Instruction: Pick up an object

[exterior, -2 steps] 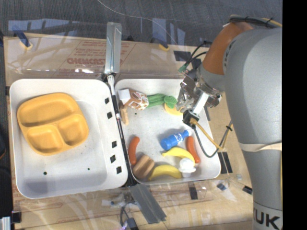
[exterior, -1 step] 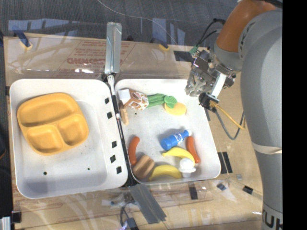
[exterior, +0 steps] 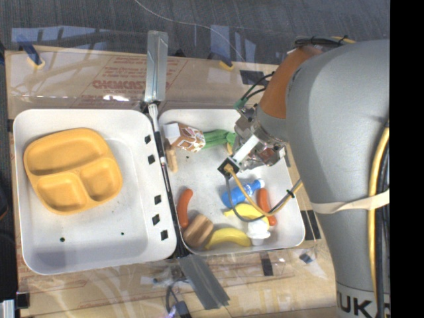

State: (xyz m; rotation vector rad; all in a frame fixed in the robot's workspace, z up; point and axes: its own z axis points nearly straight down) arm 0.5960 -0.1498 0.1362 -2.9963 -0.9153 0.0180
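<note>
The gripper [exterior: 260, 152] hangs low over the right bin [exterior: 202, 174], near its back right corner. The wrist hides it from above, so whether it is wide or narrow cannot be told, and nothing shows in its hold.

The things to pick from lie in this bin. A blue toy [exterior: 237, 194] sits just in front of the gripper, touching a yellow piece [exterior: 246, 212] and an orange one [exterior: 264, 199]. Further forward are a banana [exterior: 228, 237], a brown bun [exterior: 197, 229] and a red sausage [exterior: 184, 204]. A giraffe-patterned toy [exterior: 190, 138] and a green toy [exterior: 218, 138] lie at the back.

The blue toy looks the nearest candidate, but it is crowded – a descent there risks catching its neighbours or pushing them aside. A cleaner grasp would centre over one item, line the closing direction across its narrow side and go down straight. The sausage lies more apart, with bare floor beside it – likely the easier target.

The left bin [exterior: 26, 257] holds a yellow divided plate [exterior: 71, 169].
</note>
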